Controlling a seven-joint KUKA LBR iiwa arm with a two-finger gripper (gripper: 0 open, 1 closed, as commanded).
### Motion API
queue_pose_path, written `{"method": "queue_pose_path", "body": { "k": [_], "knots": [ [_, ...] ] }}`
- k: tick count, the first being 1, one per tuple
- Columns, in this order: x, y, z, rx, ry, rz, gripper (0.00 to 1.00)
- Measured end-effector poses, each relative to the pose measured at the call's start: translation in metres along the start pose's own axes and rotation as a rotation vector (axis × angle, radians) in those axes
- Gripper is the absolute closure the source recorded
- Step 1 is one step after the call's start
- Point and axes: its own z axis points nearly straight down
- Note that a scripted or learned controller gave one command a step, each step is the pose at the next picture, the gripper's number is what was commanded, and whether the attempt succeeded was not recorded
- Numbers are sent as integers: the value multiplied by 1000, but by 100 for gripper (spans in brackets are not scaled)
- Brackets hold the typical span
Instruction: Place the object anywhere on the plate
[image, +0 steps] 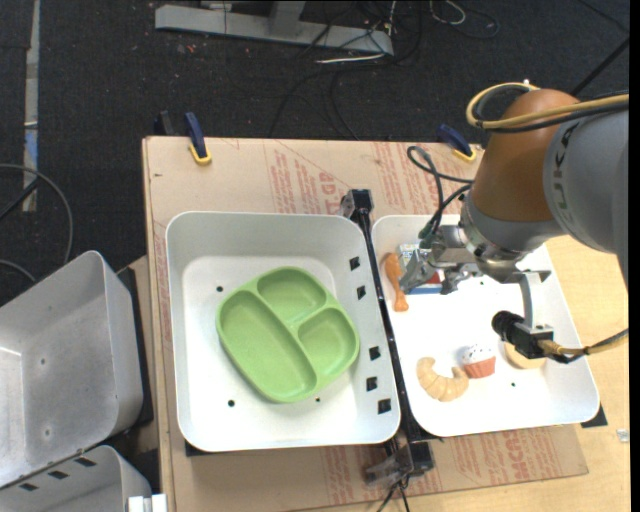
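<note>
Green divided plate (288, 333) lies in the left bin (190, 300). In the right bin (570, 400), an orange toy (395, 280) lies by the left wall, a croissant (441, 381) and a small cupcake (478, 362) near the front. End effector (432, 265) hovers over the bin's back left; its grip state cannot be told.
</note>
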Motion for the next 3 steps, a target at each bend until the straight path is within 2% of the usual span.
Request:
{"method": "queue_pose_path", "body": {
  "k": [2,3],
  "knots": [
    [112,19,-11,2,0,0,100],
    [174,36,-15,1,1,-1,100]
  ]
}}
